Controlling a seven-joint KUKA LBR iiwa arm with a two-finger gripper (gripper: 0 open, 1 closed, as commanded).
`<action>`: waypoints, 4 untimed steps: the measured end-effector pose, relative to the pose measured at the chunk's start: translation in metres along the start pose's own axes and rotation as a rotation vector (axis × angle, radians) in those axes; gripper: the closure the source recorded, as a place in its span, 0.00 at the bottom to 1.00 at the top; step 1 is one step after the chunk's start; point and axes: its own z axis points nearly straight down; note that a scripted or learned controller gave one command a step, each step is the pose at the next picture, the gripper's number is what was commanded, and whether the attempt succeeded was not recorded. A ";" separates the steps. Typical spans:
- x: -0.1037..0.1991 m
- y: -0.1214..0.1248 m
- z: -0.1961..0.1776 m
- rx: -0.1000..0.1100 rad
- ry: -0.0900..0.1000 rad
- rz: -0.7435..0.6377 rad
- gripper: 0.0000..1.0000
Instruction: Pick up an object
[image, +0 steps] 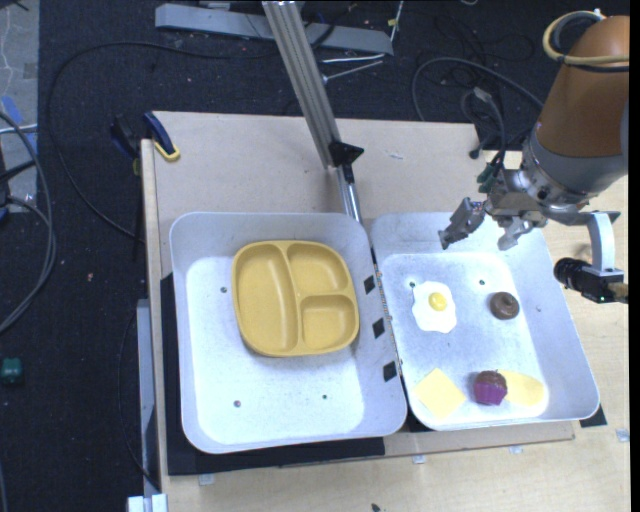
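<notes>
Dark carpet strewn with cables is surrounding a pale wooden bench (250, 160), and two shallow white bins are sitting on it side by side. Near the middle of the left bin (200, 400) a yellow divided plate (296, 297) is lying flat. Four small things are lying apart in the right bin (560, 340): a toy fried egg (435, 307) near the centre, a brown doughnut-like piece (504, 305) toward the right edge, a yellow cheese-like square (439, 391) at the near edge, and a purple round thing (489, 387) resting against a pale yellow piece (527, 390) in the near right corner.

The arm is reaching in from the right, and its gripper (487, 228) is hanging above the far edge of the right bin. Its two fingers are standing spread apart with nothing between them.

I would judge that this is the approach step, with nothing picked so far. The next move is calling for the claw to travel toward the near side, settle over one piece, the egg or the brown piece being closest, then descend and close around it. Such flat pieces are likely to be hard to pinch.
</notes>
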 end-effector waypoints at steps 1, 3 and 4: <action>0.005 -0.007 0.059 0.004 0.001 0.002 0.00; -0.005 -0.017 0.166 0.005 0.001 0.003 0.00; -0.005 -0.015 0.153 0.000 0.001 0.003 1.00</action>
